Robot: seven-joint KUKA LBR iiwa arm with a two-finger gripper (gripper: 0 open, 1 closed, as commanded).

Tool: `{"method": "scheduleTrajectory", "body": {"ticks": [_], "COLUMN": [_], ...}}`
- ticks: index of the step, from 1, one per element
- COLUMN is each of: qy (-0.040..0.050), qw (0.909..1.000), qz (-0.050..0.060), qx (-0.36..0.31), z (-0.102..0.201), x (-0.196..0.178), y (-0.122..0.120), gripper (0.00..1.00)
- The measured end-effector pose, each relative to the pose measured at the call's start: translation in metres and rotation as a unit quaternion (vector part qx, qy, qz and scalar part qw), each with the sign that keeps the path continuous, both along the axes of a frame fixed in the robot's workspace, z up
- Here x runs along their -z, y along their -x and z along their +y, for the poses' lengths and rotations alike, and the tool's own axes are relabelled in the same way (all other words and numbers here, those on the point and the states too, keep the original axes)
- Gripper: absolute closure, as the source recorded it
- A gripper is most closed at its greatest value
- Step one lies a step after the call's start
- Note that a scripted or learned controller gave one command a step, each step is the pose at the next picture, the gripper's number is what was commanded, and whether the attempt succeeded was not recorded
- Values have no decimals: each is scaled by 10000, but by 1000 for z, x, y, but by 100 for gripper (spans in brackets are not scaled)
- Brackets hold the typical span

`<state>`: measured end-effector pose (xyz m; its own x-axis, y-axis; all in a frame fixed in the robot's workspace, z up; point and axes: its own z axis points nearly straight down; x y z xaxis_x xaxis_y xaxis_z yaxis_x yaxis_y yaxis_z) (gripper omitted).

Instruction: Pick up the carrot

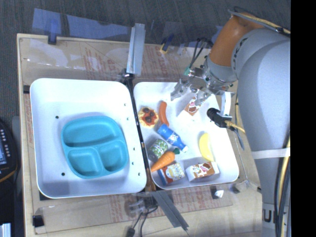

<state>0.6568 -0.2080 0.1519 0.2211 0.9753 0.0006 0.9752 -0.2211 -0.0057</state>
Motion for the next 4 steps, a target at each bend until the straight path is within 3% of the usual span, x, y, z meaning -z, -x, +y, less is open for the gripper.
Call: {"method": "scheduleTrajectory", "body": {"ticks": [1, 2, 4], "qy": [-4, 11, 18], "qw": [10000, 9962, 9818], "qz": [5, -13, -11], "qx": [-52, 875, 1899], "z": [3, 8, 9], "x": [-11, -98, -144], "y": [-2, 0, 0], "gripper": [100, 100, 100]}}
